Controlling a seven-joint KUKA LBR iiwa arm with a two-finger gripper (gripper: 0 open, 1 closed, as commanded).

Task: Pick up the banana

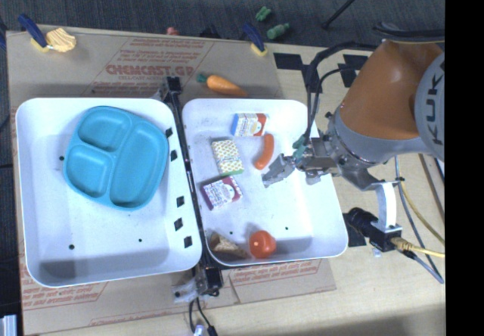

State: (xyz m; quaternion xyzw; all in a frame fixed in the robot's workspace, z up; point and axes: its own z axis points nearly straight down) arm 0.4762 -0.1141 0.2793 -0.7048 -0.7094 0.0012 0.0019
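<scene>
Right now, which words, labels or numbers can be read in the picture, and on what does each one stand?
"CHEMCAST GP", roughly, in red on the brown cardboard sheet; the smaller red lines are blurred.
"KU", on the arm at the frame edge.
Print on the small cartons in the right bin: too small to read.

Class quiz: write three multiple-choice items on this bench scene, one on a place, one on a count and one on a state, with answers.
1. The blue plate lies in: A the view's left bin; B the view's right bin; C the floor.
2. The plate's compartments number: A two; B three; C five.
3. The plate sits: A face up; B upside down; C on edge.
Answers: 1 A, white bin walls surround it on the view's left. 2 B, three hollows show. 3 A, its hollows face the camera.
</scene>
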